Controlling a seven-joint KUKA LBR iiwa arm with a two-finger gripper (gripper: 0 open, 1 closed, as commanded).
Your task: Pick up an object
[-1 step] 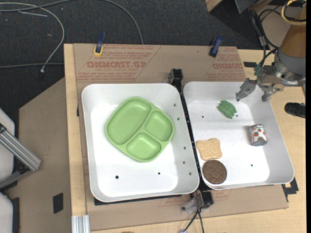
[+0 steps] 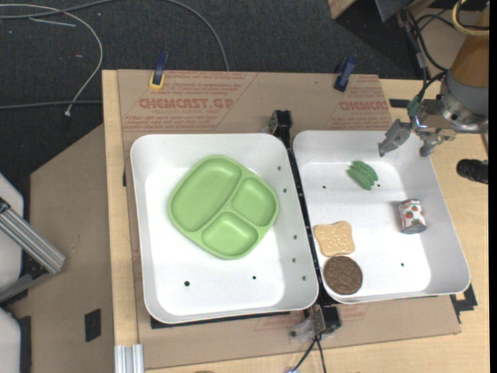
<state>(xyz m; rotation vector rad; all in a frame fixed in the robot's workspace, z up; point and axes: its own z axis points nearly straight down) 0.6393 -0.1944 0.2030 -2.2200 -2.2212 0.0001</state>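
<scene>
Above the far right corner of the right bin (image 2: 446, 231), the gripper (image 2: 409, 140) hangs released and grasps nothing, so next it must descend onto the green piece (image 2: 362, 173) just beside it.

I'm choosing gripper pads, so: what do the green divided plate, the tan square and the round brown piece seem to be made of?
Green divided plate: likely moulded plastic, smooth with a soft sheen and an even colour. Tan square: looks like a toy cracker or toast, matte and speckled, probably plastic or foam. Round brown piece: a dark, matte, slightly grainy disc, possibly a toy cookie; material uncertain.
</scene>
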